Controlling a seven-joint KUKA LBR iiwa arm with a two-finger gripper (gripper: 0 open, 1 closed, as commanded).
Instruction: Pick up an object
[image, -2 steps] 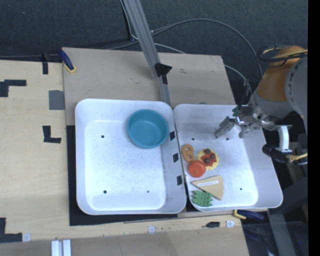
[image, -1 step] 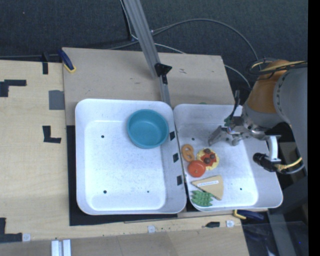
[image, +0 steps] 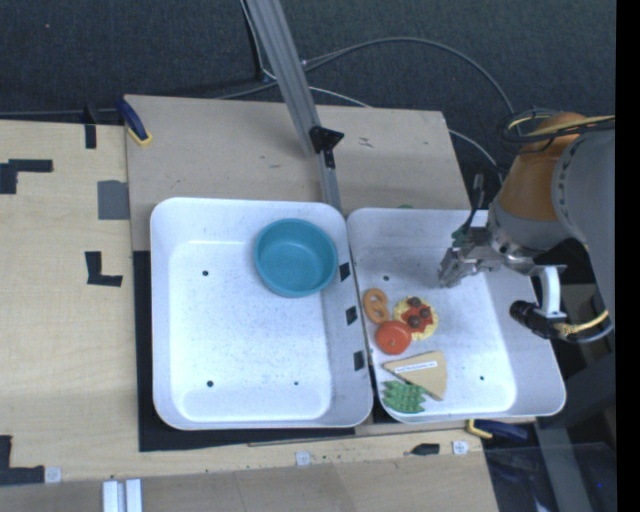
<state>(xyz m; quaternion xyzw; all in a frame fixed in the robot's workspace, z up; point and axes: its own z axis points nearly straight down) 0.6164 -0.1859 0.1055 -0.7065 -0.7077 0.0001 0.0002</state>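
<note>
Bins (image: 180, 400): two; bowl (image: 295, 257): one.

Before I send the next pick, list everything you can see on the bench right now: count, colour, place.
White bins: 2, white, side by side on the bench.
Bowl: 1, blue, left bin, upper right part.
Pretzel: 1, orange-brown, right bin, by its left wall.
Small pizza: 1, yellow with dark red toppings, right of the pretzel.
Tomato: 1, red, below the pretzel.
Sandwich wedge: 1, tan, below the tomato.
Green item: 1, green, right bin's lower left corner.
Gripper: 1, grey, over the right bin's upper part, nothing visibly held.
Arm: 1, grey with orange band, at right.
</note>
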